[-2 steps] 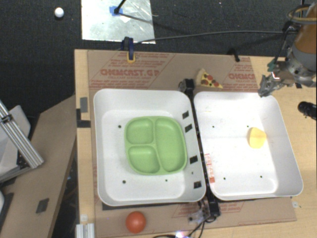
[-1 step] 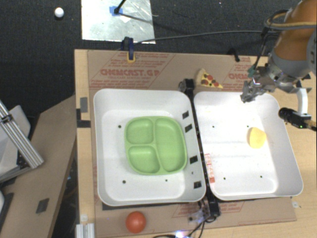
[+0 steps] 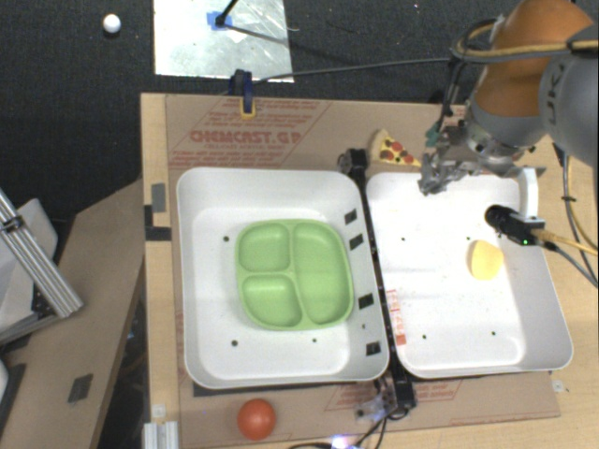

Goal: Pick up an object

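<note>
Gripper (image 3: 436,181) hovering over far edge of right bin (image 3: 449,344), finger opening not discernible, no object seen in it | yellow object (image 3: 485,259) lying inside right bin near its right wall | green 4-compartment tray (image 3: 294,274) sitting in left bin (image 3: 215,344) beside right bin

Left bin (image 3: 201,251): white, holding light green divided tray (image 3: 293,274). Right bin (image 3: 449,344): white, pale yellow object (image 3: 486,259). Pizza-slice toy (image 3: 393,150): yellow, red spots. Ball (image 3: 255,418): orange-red. Bench (image 3: 281,129): tan, red lettering
</note>
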Controlling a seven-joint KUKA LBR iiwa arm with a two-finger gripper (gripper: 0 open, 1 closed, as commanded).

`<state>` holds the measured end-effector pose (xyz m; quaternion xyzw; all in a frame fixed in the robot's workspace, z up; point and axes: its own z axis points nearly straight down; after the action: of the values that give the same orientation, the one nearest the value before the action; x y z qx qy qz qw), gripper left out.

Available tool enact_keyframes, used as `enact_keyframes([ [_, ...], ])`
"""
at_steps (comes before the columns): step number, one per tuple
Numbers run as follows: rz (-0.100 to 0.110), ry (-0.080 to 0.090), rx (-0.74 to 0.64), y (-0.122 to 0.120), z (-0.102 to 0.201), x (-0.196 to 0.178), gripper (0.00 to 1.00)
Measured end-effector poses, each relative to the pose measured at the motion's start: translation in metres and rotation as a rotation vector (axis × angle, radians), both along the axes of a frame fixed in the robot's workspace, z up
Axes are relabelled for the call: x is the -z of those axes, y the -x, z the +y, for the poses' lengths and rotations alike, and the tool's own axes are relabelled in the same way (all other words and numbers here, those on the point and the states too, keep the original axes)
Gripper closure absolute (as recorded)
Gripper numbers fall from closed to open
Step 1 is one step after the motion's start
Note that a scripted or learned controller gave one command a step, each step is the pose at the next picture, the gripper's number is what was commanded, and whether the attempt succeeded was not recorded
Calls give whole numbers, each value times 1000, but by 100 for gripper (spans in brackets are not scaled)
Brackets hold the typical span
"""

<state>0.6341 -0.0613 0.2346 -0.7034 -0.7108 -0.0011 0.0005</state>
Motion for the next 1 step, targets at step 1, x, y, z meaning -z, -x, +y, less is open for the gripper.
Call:
enact_keyframes([
  [1, -1, 0, 0, -2, 59, 5, 100],
])
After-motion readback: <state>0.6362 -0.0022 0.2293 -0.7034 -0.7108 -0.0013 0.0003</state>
